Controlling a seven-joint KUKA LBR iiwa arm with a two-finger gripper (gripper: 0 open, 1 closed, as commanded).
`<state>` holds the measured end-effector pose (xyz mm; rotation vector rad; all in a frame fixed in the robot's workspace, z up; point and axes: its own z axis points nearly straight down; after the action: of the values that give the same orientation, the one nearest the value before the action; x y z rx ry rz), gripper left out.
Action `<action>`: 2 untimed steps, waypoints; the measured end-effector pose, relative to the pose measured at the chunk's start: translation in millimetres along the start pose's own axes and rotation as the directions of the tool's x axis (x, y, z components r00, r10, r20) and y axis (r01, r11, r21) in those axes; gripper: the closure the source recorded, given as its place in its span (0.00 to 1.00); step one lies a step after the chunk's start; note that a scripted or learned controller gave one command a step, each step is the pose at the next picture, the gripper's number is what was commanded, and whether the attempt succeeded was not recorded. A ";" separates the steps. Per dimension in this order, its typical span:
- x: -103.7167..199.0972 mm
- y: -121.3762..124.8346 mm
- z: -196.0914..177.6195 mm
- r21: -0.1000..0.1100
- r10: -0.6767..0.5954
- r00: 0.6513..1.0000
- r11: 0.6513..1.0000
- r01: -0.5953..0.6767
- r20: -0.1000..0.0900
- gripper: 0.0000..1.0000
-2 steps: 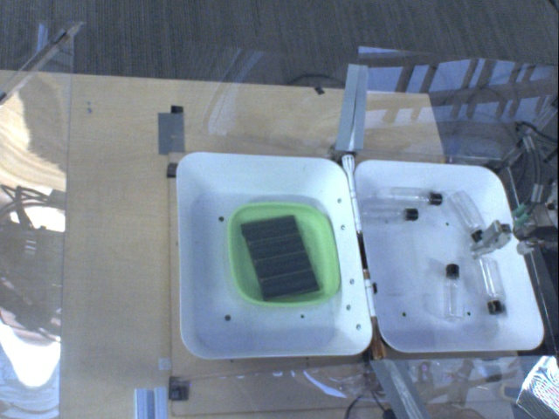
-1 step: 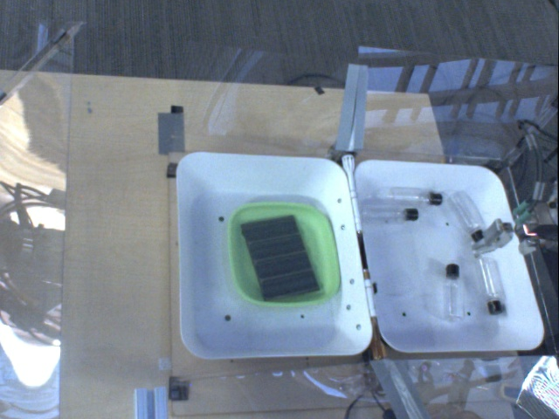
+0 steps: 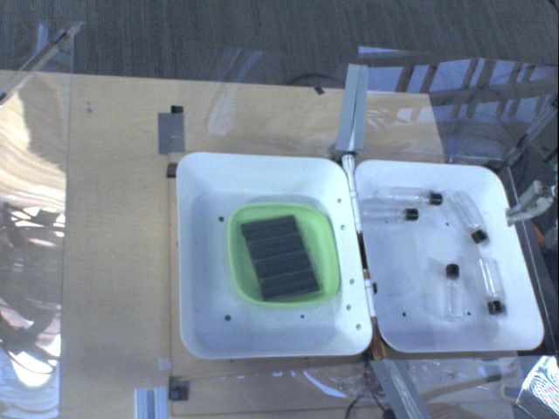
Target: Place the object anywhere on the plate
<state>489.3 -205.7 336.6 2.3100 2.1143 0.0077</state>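
Soft, slightly blurry daylight, with bright glare on the bench (image 3: pixel 35 173) at left and faint shadows.

One camera sits high above the wooden bench (image 3: pixel 113 234) and looks down at a slant, so the far edge of the bench is at the top and the dark floor (image 3: pixel 262 16) shows past it. It is far enough back to see both white bins whole, the left bin (image 3: pixel 196 321) and the right bin (image 3: pixel 515 321), side by side.

Pale grey pincer (image 3: pixel 531 204) — slim, angular metal.
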 end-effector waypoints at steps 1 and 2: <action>10.8 -1.4 36.1 0.004 -0.031 1.000 1.000 0.031 -0.001 0.00; 6.3 -1.4 29.6 0.003 -0.153 0.988 0.988 0.153 -0.001 0.00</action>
<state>488.8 -199.4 307.0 2.1429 2.2874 0.0042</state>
